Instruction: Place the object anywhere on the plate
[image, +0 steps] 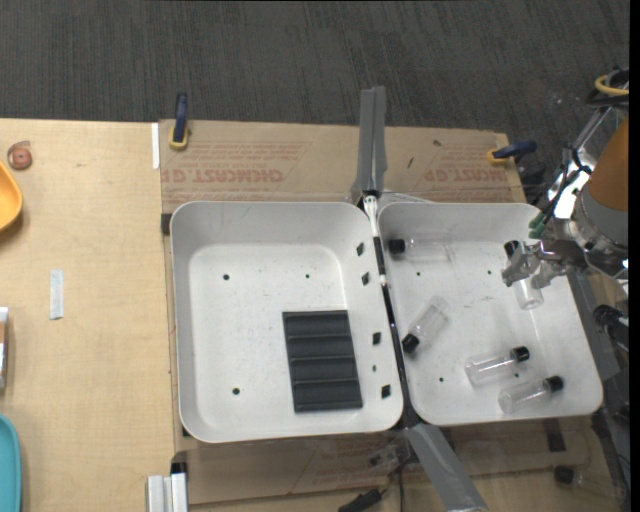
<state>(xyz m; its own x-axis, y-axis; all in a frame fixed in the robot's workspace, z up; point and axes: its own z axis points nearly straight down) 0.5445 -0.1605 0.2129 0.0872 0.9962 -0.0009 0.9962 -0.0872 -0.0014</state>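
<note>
A black ridged plate lies on the floor of the left bin, towards its front right. Several clear vials with black caps lie in the right bin: one at the back, one near the divider, and two at the front. My gripper is over the right side of the right bin. It is shut on another clear vial, whose black cap points back and left. I cannot tell whether this vial is off the bin floor.
The two bins meet at a raised rim with a grey bar behind it. Cardboard lies under the bins, held by clamps. On the wooden bench at the left are an orange dish and a teal item.
</note>
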